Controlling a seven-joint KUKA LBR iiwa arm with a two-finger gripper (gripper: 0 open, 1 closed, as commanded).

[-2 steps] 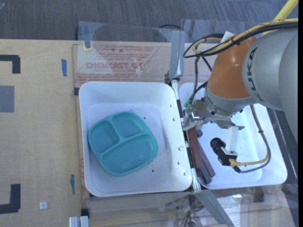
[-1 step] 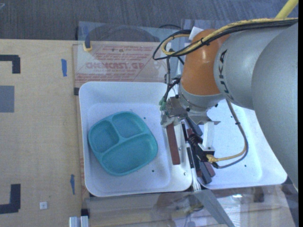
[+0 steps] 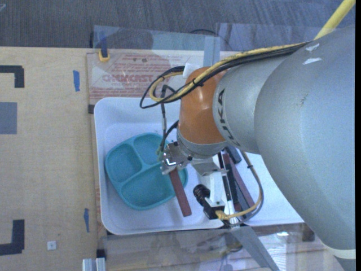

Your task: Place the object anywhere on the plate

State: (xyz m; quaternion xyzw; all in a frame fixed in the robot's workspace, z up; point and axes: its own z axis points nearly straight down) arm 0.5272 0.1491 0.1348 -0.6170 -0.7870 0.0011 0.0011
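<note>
Teal plastic: the plate [image 3: 138, 171], a divided dish with three compartments, lies flat in the left half of the shallow white bin [image 3: 107, 123], close to the bin's left wall, so it can be reached from above.
Task's thing: a long reddish-brown flat bar [image 3: 180, 193] hangs or leans from the wrist area down toward the bin's near edge; its upper end sits at the plate's right rim and its lower end is on the white floor just right of the plate. I judge this to be the object, though it may be part of the tooling.
Hand: the hand [image 3: 172, 164] sits over the plate's right rim, under the orange band; whether it is open, closed or gripping the bar I cannot tell.
Arm: the grey arm [image 3: 293, 129] comes in from the bin's right side and is poised low over the plate's right edge, which fits a placing move.
Hidden: the arm covers the right part of the bin and the second bin beyond it; the plate's right edge is partly under the wrist.
Hard to read: two more dark reddish strips [image 3: 237, 182] and a black fitting [image 3: 203, 196] lie right of the bar, tangled in cables; their purpose is unclear.
</note>
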